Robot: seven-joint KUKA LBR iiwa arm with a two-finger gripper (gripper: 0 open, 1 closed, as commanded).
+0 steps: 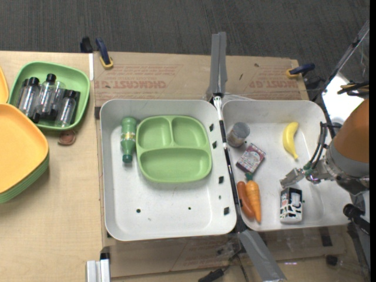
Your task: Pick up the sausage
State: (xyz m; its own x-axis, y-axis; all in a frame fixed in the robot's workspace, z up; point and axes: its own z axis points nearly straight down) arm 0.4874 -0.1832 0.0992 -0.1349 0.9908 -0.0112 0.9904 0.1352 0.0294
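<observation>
One banana (pixel 290 140), one carrot (pixel 252 197), one sausage (pixel 242 196) share the right bin (pixel 267 111).

The arm's bulky rounded orange band (pixel 359 135) sits right above a grey wrist section (pixel 346 168), pretty chunky looking. Thin dark cables (pixel 320 148) loop down along the left side of it to the small metallic silver-grey two-finger gripper (pixel 295 178), which has some little purple and red bits near its base.
</observation>
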